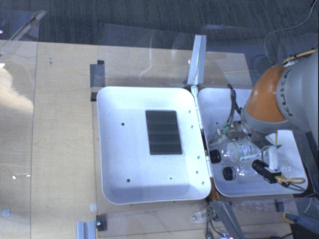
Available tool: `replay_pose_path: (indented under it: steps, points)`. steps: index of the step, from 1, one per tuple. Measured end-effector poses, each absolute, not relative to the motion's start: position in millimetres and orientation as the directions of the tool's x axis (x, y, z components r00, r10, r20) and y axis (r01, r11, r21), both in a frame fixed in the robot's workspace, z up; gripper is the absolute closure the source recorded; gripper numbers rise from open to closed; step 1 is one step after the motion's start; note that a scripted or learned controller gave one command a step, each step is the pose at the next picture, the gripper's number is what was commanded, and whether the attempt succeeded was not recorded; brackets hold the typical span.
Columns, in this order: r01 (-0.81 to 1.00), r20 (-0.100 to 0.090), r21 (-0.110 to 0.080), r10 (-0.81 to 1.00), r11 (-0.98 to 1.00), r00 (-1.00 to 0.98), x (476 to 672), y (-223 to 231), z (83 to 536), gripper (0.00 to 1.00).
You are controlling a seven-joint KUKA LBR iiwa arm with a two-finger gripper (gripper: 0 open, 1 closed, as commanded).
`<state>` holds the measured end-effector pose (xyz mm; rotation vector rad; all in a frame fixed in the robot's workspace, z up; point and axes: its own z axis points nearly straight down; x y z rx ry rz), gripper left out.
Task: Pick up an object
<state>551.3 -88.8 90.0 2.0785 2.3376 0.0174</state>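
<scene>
Camera view looks down on the pale wooden desk (55,148), which bears 2 shallow white bins side by side. From 3 o'clock the grey arm (300,96) reaches in, its orange band (264,102) over the right bin. The left bin (117,133), the larger in the view, fills the middle and holds 1 thing: a dark ribbed block (163,132), lying flat near its centre with its long side running from 12 to 6 o'clock. The right bin (214,108) lies at 4 o'clock of the view, touching the left one along their shared edge. The claw (235,139) hangs low in this bin, under the wrist; whether it is wide or narrow I cannot tell. Just at its 6 o'clock lies a clear plastic bottle (240,153) on its side. At the bottle's 9 o'clock end sits a small black cap (215,156), and a second black round piece (228,173) rests at the bottle's 7 o'clock, near the bin's lower rim.
</scene>
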Motion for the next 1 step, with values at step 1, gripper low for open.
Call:
replay_pose_path:
  steps: [1]
  points:
    - [0.998,-0.001,0.012,0.998,-0.069,0.069,611.9,-87.9,88.5,0.0]
